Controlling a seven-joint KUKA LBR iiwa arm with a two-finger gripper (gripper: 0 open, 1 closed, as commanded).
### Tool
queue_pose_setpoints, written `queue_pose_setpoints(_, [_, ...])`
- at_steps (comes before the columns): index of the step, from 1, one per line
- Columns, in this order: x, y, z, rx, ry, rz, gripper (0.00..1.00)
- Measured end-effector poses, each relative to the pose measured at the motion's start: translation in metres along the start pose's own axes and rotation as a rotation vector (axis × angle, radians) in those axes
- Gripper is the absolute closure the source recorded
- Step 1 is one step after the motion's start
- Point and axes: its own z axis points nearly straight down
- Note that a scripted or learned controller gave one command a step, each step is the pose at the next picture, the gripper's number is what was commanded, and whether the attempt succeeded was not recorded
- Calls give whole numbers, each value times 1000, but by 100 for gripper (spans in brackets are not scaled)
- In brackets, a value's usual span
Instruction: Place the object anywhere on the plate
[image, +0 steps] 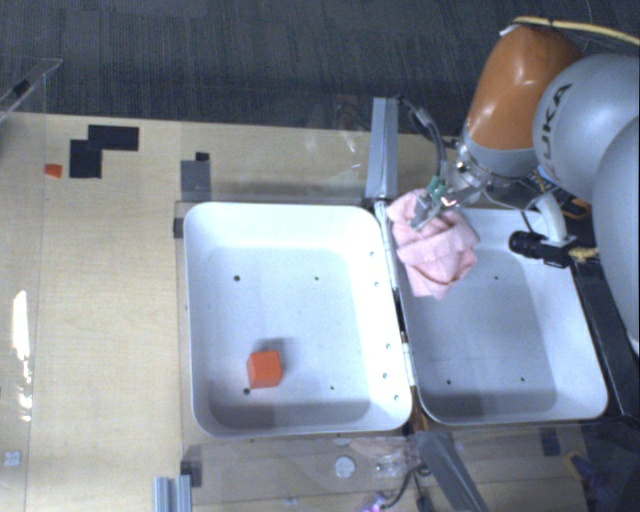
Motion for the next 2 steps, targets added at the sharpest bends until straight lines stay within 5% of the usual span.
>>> queue_pose_setpoints(1, [0, 3, -40, 0, 1, -7, 100])
queue_pose_setpoints(2, [54, 9, -51, 0, 2, -411, 100])
